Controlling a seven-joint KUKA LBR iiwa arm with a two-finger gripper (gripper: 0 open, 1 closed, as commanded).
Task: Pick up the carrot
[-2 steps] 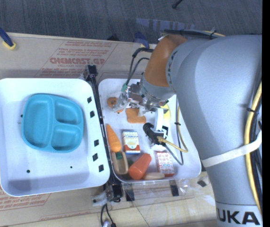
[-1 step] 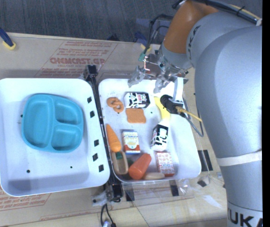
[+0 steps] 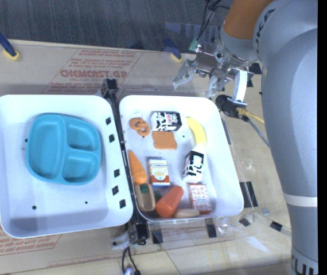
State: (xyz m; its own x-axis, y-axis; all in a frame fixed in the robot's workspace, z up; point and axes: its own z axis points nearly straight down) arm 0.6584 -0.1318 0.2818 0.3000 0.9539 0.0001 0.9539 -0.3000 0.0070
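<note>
The carrot (image 3: 136, 166) is orange with a greenish stub. It lies lengthwise against the left wall of the right bin (image 3: 228, 153), between a pretzel and a small brown item. My gripper (image 3: 197, 82) hovers above the bench just past the right bin's far rim, well away from the carrot. Its two pale fingers (image 3: 180, 77) are spread open and nothing is between them.
The right bin also holds a pretzel (image 3: 139, 126), two cow-print cartons (image 3: 166, 120) (image 3: 194, 166), a banana (image 3: 197, 129), a toast piece (image 3: 164, 140), a juice box (image 3: 159, 172), a red sausage (image 3: 169, 201) and a snack box (image 3: 199, 198). A blue divided plate (image 3: 64, 148) sits in the left bin (image 3: 8, 199).
</note>
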